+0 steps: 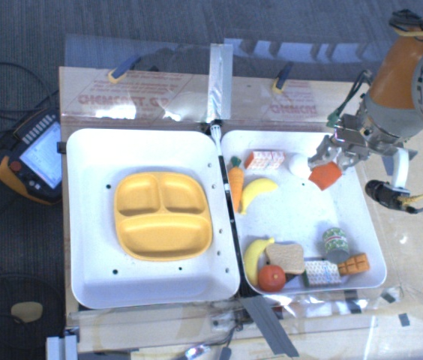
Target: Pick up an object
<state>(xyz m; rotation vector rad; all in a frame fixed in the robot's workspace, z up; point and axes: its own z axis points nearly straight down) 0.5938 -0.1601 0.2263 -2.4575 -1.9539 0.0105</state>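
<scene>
Orange block (325,175) gripped between closed jaws of gripper (330,165), lifted over right bin's (373,235) far right corner. Below in bin: carrot (236,185), banana (256,192), bread (285,257), tomato (271,277). Yellow plate (163,214) centred in left bin (84,201).

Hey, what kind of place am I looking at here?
Most likely a robotics lab bench for pick-and-place trials. A grey-and-orange arm reaches over two white bins, toy food such as a carrot fills one, and a handheld control pendant lies on the carpet.
</scene>
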